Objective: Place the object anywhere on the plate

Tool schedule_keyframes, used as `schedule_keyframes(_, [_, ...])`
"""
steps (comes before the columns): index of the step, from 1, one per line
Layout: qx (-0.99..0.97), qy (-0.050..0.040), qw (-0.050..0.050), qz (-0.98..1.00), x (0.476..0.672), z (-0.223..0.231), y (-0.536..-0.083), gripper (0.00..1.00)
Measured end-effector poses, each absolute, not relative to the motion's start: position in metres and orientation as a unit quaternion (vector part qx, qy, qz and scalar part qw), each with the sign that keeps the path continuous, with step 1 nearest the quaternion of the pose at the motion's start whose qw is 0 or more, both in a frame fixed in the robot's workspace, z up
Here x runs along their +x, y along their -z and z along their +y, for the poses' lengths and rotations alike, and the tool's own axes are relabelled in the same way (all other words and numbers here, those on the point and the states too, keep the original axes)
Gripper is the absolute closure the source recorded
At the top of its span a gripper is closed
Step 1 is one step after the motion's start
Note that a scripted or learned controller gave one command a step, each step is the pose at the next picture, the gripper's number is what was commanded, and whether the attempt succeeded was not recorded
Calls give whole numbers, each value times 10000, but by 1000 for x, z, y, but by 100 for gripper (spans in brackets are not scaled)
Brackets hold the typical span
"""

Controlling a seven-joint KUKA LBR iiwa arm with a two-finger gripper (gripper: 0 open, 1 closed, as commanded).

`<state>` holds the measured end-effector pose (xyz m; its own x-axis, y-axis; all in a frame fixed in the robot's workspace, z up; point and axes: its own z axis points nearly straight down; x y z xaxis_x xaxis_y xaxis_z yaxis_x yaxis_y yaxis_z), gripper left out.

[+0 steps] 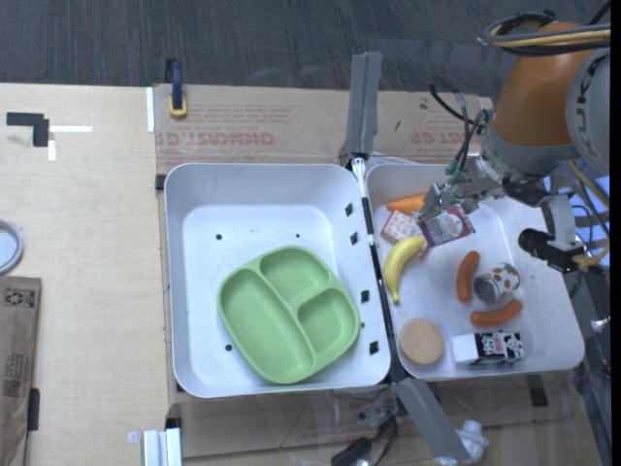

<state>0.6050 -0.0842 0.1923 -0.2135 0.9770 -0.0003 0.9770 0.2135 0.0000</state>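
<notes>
Crowding was the main risk: the cookie (421, 341), milk carton (488, 347), sausages (468, 274), cup (496, 282) and banana (401, 259) lay close together in the right bin (558, 343), so a stray neighbour could have been nudged or lifted instead. The green plate (288, 312) sat at nine o'clock in the left bin (184, 289). Farther back, the gripper (441, 205) hung over a snack packet (445, 226), fingers seemingly parted, holding nothing, the arm (543, 85) bending in from two o'clock.

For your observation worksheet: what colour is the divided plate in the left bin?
Light green; the divided plate shows best in the camera view.
</notes>
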Motion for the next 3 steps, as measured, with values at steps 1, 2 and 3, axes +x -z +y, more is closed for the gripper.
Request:
schedule_keyframes(1, [6289, 17, -15, 7775, 605, -86, -198, 100])
schedule_keyframes(2, [6031, 13, -12, 7976, 573, -27, -190, 100])
schedule_keyframes(3, [5161, 13, -15, 8565, 545, 27, -190, 100])
